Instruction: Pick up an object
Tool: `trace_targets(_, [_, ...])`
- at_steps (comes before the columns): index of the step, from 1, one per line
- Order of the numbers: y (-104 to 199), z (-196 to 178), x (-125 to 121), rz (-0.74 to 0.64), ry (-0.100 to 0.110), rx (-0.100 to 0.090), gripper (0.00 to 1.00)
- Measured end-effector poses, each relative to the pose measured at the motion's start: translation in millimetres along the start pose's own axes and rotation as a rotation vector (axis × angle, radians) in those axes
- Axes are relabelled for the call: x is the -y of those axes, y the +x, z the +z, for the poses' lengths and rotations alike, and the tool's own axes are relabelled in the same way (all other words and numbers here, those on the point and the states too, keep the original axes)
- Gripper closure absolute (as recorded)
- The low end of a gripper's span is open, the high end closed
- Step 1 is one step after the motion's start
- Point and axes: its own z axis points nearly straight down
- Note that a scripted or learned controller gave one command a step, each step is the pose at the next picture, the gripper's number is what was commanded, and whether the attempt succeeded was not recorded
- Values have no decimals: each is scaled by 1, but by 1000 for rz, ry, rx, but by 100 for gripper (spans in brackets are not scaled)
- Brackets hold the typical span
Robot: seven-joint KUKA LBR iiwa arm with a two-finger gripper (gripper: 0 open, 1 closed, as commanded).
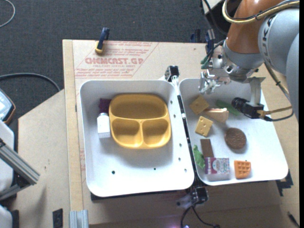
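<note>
1. Two white bins are seen side by side on a wooden board; left bin (90,175), right bin (273,151)
2. The left bin is occupied by a yellow divided tray (139,120), set near its middle
3. A small white bottle (103,125) is seen touching the tray's left side, with a dark purple item (104,103) just behind it, near the bin's left wall
4. The gripper (209,83) is placed over the far left corner of the right bin, with the grey arm and orange band (251,20) entering from the right
5. The gripper's fingers are pointed down, slightly parted, with nothing seen between them
6. A tan cracker (199,104) is located just below the gripper, near the bin's left wall
7. A pale wedge (217,114) lies just right of the cracker, and a holed cheese slice (204,126) sits in front of it
8. A round brown cookie (235,139) is found near the bin's middle
9. A brown bar (206,148) and green leaf (198,156) lie by the left wall
10. A small carton (217,168) and an orange waffle (242,169) are set at the near edge, side by side
11. A black cylinder (244,107) is mounted beside the wrist, over the bin's far part
</note>
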Motion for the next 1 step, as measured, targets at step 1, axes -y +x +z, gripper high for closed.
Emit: trace_targets(1, [49, 4, -22, 0, 0, -1, 100])
